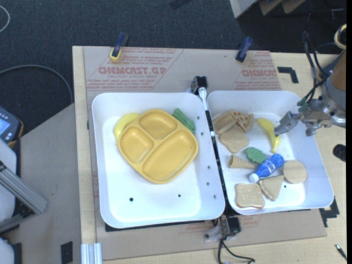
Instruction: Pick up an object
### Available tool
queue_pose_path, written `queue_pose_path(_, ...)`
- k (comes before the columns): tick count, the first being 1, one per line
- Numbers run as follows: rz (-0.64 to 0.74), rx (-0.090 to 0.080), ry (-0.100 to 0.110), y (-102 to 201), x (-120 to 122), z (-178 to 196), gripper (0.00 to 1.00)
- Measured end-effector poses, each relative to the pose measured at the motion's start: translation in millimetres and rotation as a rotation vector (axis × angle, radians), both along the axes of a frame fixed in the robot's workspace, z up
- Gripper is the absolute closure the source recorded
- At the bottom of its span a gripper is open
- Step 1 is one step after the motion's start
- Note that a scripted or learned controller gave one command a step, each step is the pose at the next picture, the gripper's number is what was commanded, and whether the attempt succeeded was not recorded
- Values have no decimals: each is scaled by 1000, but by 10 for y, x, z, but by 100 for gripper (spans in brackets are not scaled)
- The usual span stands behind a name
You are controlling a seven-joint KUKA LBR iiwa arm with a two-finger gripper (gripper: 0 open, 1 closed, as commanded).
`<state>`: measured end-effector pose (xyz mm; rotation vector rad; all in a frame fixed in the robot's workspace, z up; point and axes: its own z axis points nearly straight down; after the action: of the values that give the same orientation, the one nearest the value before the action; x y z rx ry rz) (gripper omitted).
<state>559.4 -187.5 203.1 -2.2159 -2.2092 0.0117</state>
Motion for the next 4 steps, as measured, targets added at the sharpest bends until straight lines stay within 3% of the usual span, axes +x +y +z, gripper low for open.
queue_pose_path(1, 3, -3, -13, 3, 31, 71, 0)
queue_pose_path(4, 3, -2, -11, -21, -129, -1198, 0)
